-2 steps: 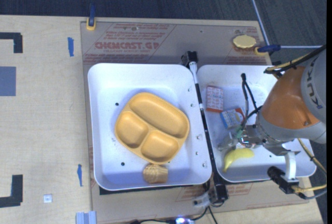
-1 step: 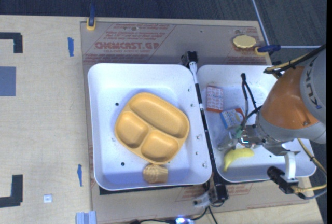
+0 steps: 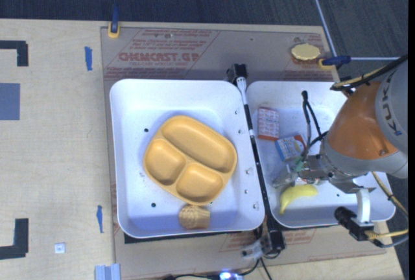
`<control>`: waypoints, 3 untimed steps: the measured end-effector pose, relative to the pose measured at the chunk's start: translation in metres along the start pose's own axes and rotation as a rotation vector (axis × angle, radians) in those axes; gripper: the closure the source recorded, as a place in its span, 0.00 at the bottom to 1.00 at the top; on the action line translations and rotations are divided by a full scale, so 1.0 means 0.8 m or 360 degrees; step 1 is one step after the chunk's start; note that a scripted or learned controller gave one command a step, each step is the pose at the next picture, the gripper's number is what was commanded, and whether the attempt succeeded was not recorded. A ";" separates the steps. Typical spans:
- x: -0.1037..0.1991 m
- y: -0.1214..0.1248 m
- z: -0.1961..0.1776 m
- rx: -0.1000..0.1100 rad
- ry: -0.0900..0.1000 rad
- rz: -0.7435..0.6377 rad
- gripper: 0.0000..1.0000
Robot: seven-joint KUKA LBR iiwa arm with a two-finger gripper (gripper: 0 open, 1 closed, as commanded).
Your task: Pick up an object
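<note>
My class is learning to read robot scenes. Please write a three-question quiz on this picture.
1. True or false: the yellow divided plate lies in the left bin.
2. Which bin holds the banana? A left, B right.
3. Fill in: the small woven cone lies by the plate's ____ edge.

Key: 1 true. 2 B, the right bin, below the gripper. 3 near.
</note>
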State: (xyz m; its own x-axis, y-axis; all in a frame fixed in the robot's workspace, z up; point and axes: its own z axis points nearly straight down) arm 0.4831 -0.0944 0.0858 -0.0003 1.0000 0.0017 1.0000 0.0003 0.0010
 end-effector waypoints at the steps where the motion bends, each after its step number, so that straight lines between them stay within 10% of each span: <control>1: 0.001 0.010 0.000 0.0002 -0.0003 0.0001 0.00; 2: 0.000 -0.002 -0.001 -0.0008 -0.0004 -0.0001 0.00; 3: 0.001 0.000 -0.013 -0.0014 -0.0005 -0.0001 1.00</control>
State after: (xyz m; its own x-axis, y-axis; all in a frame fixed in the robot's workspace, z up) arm 0.4827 -0.0940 0.0962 -0.0008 1.0000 -0.0016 1.0000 0.0008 0.0097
